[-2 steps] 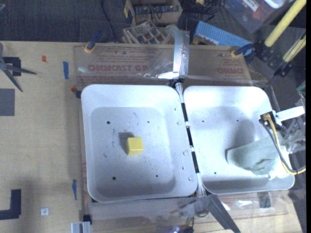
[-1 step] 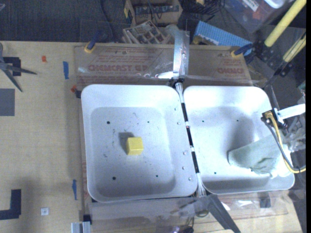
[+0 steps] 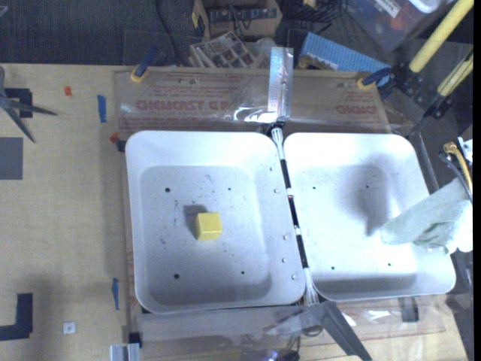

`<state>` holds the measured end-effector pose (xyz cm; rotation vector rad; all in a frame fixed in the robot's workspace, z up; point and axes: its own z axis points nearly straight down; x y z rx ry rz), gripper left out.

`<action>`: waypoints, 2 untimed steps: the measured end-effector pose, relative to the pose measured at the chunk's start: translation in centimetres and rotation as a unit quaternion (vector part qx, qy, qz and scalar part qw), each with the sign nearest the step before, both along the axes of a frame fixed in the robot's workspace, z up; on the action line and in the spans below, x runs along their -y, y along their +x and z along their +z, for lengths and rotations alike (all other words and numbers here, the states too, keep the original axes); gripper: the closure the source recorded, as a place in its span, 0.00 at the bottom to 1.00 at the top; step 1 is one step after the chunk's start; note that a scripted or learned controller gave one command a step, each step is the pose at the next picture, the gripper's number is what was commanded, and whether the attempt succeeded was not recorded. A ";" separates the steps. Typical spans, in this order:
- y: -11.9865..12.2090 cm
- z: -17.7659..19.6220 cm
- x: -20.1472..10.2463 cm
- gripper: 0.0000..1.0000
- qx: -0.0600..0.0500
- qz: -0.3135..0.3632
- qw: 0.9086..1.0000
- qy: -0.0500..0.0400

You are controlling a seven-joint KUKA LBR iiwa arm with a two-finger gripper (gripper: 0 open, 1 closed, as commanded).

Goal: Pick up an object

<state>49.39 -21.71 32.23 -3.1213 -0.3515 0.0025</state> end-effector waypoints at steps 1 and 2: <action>0.1 0.9 -0.1 1.00 -0.001 0.001 1.000 0.000; 0.1 1.8 -0.2 1.00 -0.002 0.002 1.000 -0.001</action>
